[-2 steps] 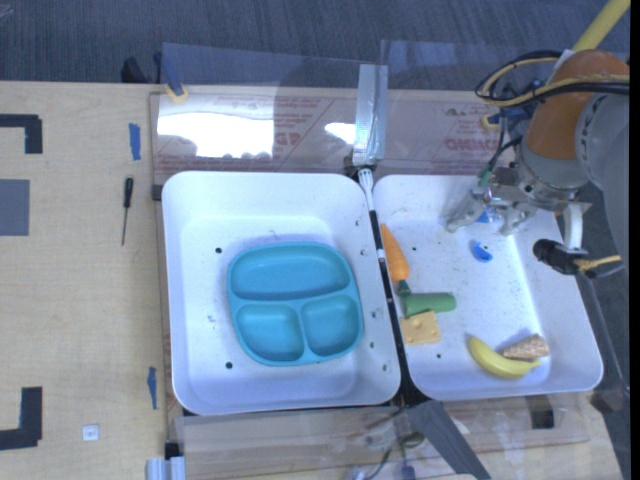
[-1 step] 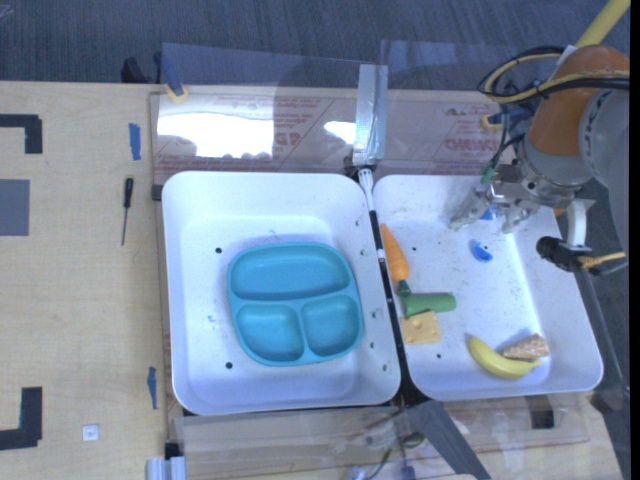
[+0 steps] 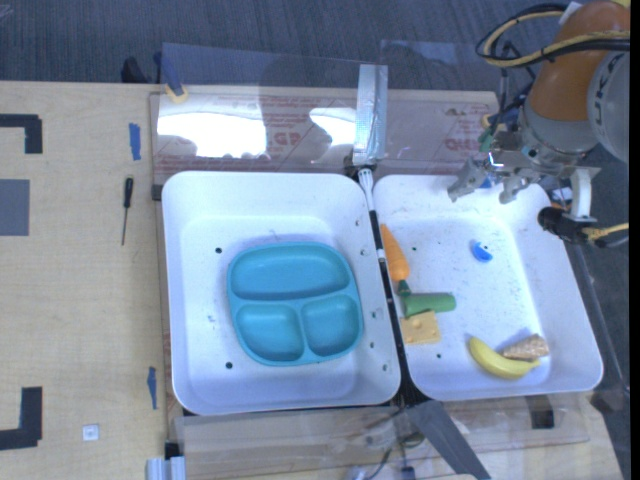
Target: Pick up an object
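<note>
White plastic bins, two in number, sit side by side on the bench: the left bin (image 3: 190, 208) bears one teal tray (image 3: 293, 301) with three compartments; the right bin (image 3: 560, 288) bears the loose objects. The gripper (image 3: 487, 185) hangs above the far edge of the right bin, its two fingers spread apart with nothing between them.

Count of candidate objects in the right bin: one carrot (image 3: 395, 254) lying along the left wall; one green piece (image 3: 430, 303) just below it; one yellow block (image 3: 421, 329) touching the green piece; one banana (image 3: 497, 359) near the front right corner; one tan piece (image 3: 527, 347) resting against the banana; one small blue item (image 3: 482, 252) alone near the middle, too small to identify.

Step in hand, as judged: choosing a target and approaching it, with no object yet lifted. The banana appears the best-exposed choice, though the tan piece leans on it; the fingers would best straddle its narrow width across the curve, clear of that neighbour. The carrot lies close to the wall, leaving little room for a finger on that side. The green piece and yellow block touch, so a descent there risks catching both.
</note>
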### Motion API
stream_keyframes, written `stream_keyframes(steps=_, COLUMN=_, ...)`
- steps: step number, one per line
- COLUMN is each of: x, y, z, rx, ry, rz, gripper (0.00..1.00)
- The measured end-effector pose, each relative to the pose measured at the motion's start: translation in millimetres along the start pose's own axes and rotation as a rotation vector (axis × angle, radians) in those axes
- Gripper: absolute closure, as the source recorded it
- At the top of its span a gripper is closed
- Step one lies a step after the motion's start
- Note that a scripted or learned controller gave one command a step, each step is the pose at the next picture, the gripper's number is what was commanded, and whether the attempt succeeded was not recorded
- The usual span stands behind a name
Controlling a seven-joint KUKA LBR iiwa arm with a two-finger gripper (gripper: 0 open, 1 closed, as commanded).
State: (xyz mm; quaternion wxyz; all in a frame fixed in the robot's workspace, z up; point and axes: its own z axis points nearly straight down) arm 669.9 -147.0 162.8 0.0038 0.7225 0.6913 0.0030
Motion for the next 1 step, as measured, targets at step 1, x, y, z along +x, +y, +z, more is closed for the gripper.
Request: stream_keyframes(steps=1, x=-2.8, y=-1.4, z=-8.5, rx=0.005, ry=-0.001, rz=-0.079, gripper=1.00)
